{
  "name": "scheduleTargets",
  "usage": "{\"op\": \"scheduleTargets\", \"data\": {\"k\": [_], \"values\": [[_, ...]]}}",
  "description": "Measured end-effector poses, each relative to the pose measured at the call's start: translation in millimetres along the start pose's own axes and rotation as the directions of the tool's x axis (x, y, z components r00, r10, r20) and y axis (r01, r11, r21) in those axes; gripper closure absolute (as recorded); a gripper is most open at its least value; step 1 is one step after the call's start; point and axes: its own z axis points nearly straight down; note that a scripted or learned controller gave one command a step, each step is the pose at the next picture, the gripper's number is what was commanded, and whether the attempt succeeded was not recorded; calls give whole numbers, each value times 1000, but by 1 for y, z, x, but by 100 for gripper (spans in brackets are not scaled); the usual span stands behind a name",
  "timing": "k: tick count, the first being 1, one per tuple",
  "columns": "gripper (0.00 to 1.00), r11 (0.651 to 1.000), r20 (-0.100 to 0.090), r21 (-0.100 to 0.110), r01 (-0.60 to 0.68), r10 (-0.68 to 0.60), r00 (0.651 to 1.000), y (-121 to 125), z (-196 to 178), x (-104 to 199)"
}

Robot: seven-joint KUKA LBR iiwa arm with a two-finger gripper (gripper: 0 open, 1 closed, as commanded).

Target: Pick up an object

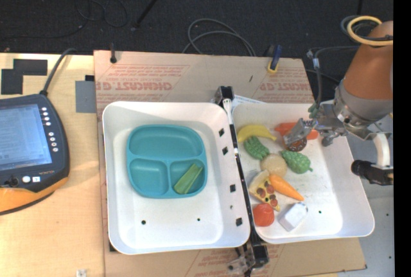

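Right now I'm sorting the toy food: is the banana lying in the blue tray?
No, the banana lies in the right bin, while the blue tray sits in the left bin.

A teal divided plate (166, 160) holds a green slice (188, 178) in a white bin (122, 205). Nearby lie a yellow banana (255, 133), an orange carrot (286, 187) and a red tomato (263, 214)

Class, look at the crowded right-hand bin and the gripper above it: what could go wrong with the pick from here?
1. The gripper hangs over tightly packed toys: the banana, two green pieces and a pale round piece lie close together, so it may nudge or catch a neighbour.
2. The red-orange item is partly hidden under the gripper, so aiming at it looks uncertain.
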Motion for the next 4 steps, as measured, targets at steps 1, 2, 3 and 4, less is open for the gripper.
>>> {"op": "scheduleTargets", "data": {"k": [1, 2, 3, 4], "values": [[0, 1000, -1, 6, -3, 3, 1000, -2, 114, -44], [100, 1000, -1, 3, -4, 4, 1000, 0, 98, -44], [100, 1000, 7, -12, 0, 0, 1000, -2, 117, 0], [100, 1000, -3, -8, 7, -7, 1000, -5, 16, 72]]}}
